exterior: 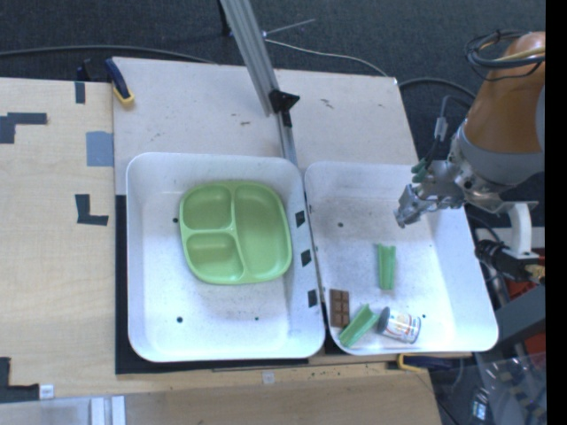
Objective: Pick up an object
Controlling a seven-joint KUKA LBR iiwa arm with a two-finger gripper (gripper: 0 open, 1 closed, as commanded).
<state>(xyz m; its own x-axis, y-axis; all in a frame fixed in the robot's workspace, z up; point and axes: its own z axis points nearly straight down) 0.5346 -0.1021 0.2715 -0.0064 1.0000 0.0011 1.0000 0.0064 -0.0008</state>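
The right bin (354, 184) holds a green stick (386, 266) near its middle. Along its front edge lie a brown chocolate-like block (340, 307), a second green piece (357, 325) and a small white jar on its side (401, 326). My gripper (407, 213) hangs over the bin's right part, above and to the right of the green stick, apart from every object. Nothing shows between its fingers.
The left bin (146, 237) holds a green divided plate (236, 232). A metal pole (252, 42) slants over the bench behind the bins. A blue and yellow tool (119, 81) lies at the back left. Cables run along the right side.
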